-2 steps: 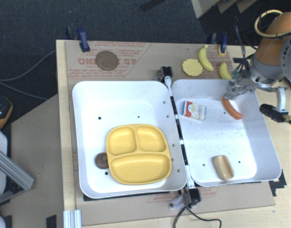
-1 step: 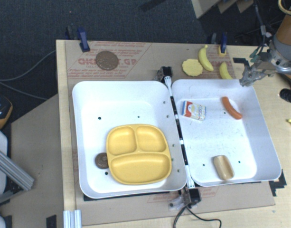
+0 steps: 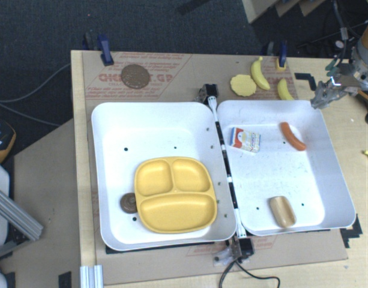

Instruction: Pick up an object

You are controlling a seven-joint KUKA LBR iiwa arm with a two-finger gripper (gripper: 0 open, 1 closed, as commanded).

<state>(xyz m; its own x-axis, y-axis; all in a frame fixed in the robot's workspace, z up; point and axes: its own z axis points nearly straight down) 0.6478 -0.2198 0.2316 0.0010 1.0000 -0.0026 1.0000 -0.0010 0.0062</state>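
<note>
My hand (image 3: 325, 95) hangs off the bin's corner, grip unreadable; the round sausage (image 3: 292, 136) could roll away.

We count two white bins (image 3: 105, 161), one yellow divided plate (image 3: 173, 194), two bananas (image 3: 260, 74), one sausage (image 3: 292, 136), one small carton (image 3: 244, 140), two brown discs (image 3: 135, 75).

My gripper (image 3: 325, 95) was bare grey metal, slim and angular, under a bulkier grey wrist block with dark cabling running up along it
</note>
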